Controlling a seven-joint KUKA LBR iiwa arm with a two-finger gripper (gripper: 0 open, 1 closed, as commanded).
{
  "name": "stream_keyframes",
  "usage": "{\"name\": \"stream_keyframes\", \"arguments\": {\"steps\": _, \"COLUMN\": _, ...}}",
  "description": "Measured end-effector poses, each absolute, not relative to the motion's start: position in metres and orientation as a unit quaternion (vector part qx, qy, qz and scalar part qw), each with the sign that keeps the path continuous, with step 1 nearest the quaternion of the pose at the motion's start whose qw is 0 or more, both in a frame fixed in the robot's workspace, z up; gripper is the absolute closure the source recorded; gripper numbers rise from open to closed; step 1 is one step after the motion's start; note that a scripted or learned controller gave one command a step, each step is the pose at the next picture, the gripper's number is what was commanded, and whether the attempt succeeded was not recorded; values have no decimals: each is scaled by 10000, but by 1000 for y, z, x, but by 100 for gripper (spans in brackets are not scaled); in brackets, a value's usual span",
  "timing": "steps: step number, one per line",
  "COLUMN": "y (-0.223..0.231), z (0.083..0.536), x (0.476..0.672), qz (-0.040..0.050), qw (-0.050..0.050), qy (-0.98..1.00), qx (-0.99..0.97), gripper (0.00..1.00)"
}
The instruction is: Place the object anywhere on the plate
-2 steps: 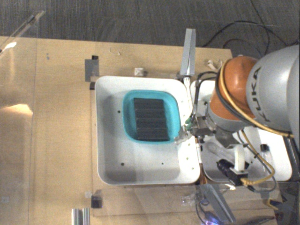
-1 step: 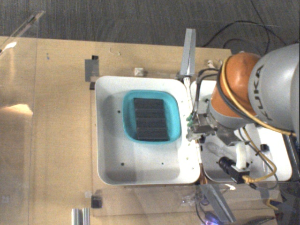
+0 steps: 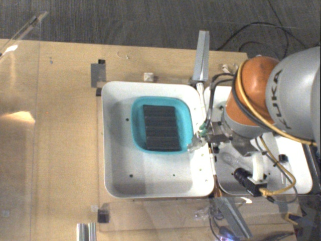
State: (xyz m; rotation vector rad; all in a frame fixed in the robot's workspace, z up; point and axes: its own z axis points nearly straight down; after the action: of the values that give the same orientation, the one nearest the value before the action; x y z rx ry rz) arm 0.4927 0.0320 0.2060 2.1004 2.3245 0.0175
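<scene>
A teal square plate [image 3: 186, 118] lies in the upper middle of the left bin [image 3: 118, 169]. On the plate rests a dark ribbed rectangular object [image 3: 160, 128], covering most of its centre. My gripper [image 3: 202, 134] hangs below the orange-banded wrist, over the divider between the two bins and just off the plate's right edge. A small greenish bit shows at the gripper's tip. The arm's body hides most of the gripper.
The right bin [image 3: 300, 181] lies mostly under the arm and its cables. A grey metal post [image 3: 201, 56] stands behind the bins. Small black brackets [image 3: 99, 73] sit on the wooden bench around the left bin.
</scene>
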Motion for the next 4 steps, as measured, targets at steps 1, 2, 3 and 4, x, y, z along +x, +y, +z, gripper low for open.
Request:
{"name": "stream_keyframes", "arguments": {"steps": 1, "y": 33, "z": 216, "x": 495, "qz": 71, "qw": 55, "qy": 7437, "qx": 6685, "gripper": 100}}
{"name": "stream_keyframes", "arguments": {"steps": 2, "y": 33, "z": 216, "x": 495, "qz": 71, "qw": 56, "qy": 7437, "qx": 6685, "gripper": 0}}
{"name": "stream_keyframes", "arguments": {"steps": 3, "y": 33, "z": 227, "x": 497, "qz": 85, "qw": 69, "qy": 7454, "qx": 6665, "gripper": 100}}
{"name": "stream_keyframes", "arguments": {"steps": 4, "y": 33, "z": 227, "x": 497, "qz": 84, "qw": 70, "qy": 7454, "qx": 6665, "gripper": 0}}
